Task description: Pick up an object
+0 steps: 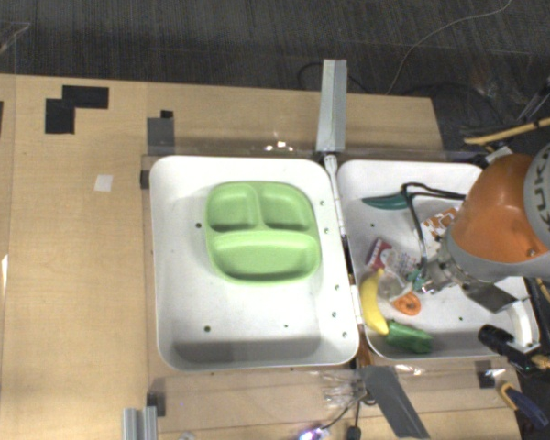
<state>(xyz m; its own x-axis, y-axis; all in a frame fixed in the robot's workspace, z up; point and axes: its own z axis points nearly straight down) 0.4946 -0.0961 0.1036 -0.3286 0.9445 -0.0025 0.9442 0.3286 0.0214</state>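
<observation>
The gripper [420, 278] is reaching into the right bin [458, 324] over clutter near a banana [373, 306] at its left wall; jaw state unclear, nothing is lifted yet.

The grey arm [548, 191] bears partly visible letters "KU".

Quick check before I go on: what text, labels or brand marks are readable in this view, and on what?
"KU": the start of a dark brand mark on the grey arm, cut off by the frame edge.
Red and white packet in the right bin: print too blurred to read.
Green divided tray: no markings.
</observation>
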